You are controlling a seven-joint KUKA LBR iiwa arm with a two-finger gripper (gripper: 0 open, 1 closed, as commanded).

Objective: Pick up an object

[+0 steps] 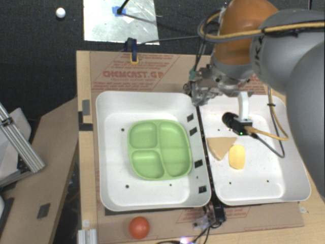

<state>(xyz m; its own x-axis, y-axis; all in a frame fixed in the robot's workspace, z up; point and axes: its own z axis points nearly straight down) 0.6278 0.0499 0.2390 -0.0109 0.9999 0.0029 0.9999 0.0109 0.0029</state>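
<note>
In the left bin [109, 187] lies a green plate [159, 149] with several compartments. The right bin [274, 187] holds a tan wedge-shaped piece [219, 147] and a yellow lemon-like object [236, 156], which touch each other near the bin's left side. My gripper [201, 93] hangs over the far end of the divider between the two bins, behind and to the left of the tan wedge and apart from it. The grey arm with its orange band [244, 14] covers the right bin's far right part.
An orange ball [138, 227] sits on the cardboard in front of the left bin. A blue clamp [131, 47] stands at the cardboard's far edge, below a shiny sheet [119, 14]. An aluminium rail [18, 141] leans at the left.
</note>
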